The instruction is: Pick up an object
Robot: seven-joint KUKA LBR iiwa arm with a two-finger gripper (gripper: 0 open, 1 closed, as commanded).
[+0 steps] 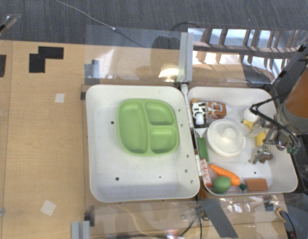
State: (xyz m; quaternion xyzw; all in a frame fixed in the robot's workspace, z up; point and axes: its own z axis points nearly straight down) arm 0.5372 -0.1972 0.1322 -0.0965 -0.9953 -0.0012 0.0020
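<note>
**Grey arm low over the right bin**

Grey arm reached in from the right, pincer (262,155) down inside the right bin (288,183); finger state could not be told. White bowl (226,137) sat just left of the pincer. Yellow piece (259,136) was just above it, touching or not unclear. Brown block (256,184) lay below it, carrot (225,173) and green round fruit (222,184) below-left. Green divided plate (147,126) lay far left, in the left bin (104,178).
</note>
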